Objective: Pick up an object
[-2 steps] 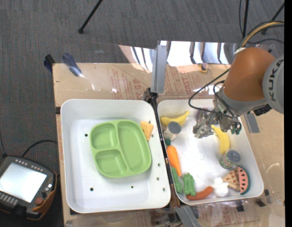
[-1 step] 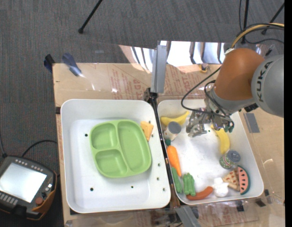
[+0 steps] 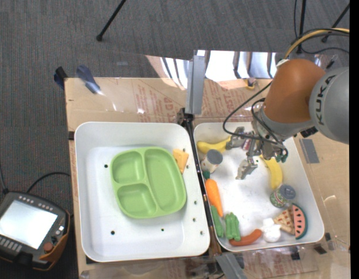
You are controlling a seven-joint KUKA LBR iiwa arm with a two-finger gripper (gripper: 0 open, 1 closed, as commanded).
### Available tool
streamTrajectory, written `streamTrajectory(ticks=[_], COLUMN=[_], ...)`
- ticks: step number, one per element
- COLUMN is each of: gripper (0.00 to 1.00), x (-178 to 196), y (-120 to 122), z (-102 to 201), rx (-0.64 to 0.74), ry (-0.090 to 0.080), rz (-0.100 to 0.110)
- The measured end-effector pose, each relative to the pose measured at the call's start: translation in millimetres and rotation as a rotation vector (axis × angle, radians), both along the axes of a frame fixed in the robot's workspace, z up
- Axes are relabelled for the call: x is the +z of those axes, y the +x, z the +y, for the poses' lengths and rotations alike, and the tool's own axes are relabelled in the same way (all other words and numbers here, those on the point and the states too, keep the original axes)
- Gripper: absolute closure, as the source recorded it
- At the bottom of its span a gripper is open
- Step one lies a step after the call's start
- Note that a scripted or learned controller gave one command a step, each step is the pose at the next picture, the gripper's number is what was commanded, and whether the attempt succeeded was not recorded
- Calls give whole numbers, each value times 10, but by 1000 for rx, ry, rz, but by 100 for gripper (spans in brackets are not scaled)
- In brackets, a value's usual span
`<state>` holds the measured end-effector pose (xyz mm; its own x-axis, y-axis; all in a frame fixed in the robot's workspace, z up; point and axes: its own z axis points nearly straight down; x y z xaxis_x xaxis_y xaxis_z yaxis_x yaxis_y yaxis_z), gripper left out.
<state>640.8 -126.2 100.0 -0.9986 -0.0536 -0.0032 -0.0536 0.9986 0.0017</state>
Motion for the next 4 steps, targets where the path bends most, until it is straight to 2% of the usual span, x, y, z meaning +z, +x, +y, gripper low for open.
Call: streamTrajectory(ticks=[1,2,3,4], gripper=[0,0,0,0], x=[-111,-124,-111,-119], y=[-199,-682,17,-111], z=[367,-294,65,457], rx=[-55,-116,-287,-292], ry=[-1,-2,1,-1], rz=[0,2,1,2])
